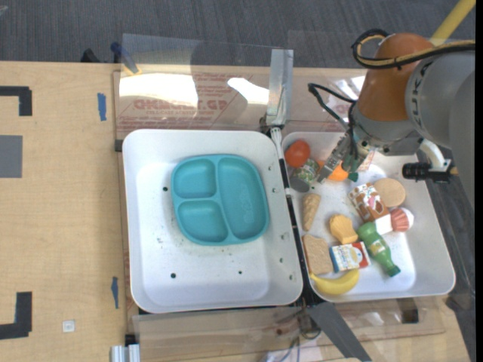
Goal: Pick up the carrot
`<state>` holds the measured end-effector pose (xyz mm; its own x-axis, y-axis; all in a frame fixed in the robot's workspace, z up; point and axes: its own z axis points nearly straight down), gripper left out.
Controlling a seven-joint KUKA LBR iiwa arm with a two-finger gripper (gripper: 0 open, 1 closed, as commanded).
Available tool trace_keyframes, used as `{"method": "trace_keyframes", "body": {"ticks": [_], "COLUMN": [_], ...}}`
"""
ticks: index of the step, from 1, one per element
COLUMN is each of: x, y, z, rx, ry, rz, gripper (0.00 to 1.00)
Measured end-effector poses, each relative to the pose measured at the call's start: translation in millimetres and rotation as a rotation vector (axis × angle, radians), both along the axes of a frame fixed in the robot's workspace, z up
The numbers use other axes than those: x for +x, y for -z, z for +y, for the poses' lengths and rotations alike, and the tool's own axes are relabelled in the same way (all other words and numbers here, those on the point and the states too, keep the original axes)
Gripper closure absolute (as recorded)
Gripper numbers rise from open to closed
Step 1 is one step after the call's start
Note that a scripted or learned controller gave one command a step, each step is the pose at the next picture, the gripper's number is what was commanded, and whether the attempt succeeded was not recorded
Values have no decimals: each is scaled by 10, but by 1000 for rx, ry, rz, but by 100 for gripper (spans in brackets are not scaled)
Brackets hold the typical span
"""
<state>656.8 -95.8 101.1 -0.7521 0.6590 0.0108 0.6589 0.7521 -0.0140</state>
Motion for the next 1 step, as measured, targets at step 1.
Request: {"method": "trace_keyframes", "body": {"ticks": [1], "x": [-89], "y": [-1116], "z": [542], "rx": [3], "ry": [189], "rz": [-33], "gripper": [100]}}
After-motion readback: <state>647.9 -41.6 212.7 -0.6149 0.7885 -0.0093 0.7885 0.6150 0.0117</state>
